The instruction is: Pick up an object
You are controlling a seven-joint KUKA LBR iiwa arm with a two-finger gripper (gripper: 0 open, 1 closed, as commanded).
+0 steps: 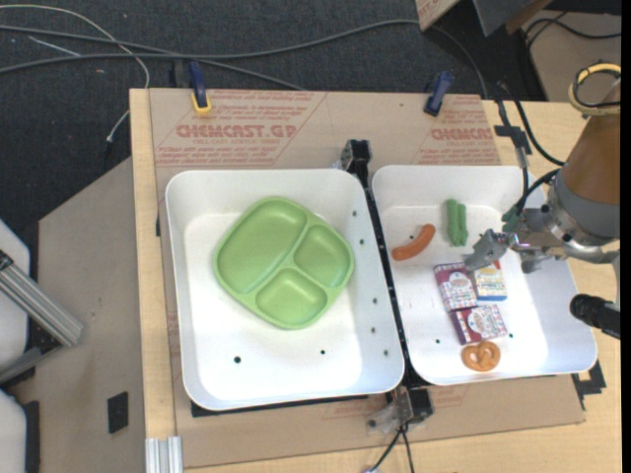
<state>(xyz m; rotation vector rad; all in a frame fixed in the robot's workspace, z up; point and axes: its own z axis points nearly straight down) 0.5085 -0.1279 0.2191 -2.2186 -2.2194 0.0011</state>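
The right bin [552, 358] holds several small things. A green toy pickle [456, 221] lies near the back beside an orange-red sausage [413, 243]. Further forward are a purple packet [454, 288], a small blue and white packet [491, 283], another purple packet [482, 322] and a brown pretzel [481, 356]. My gripper [490, 249] hangs low over the right bin, just behind the blue and white packet and to the right of the sausage. Nothing shows in its grasp.
In the left bin [197, 363] lies a green divided plate [284, 261]. A black clamp [356, 154] sits at the back between the bins. The grey arm with its orange band [599, 166] covers the right bin's right side.
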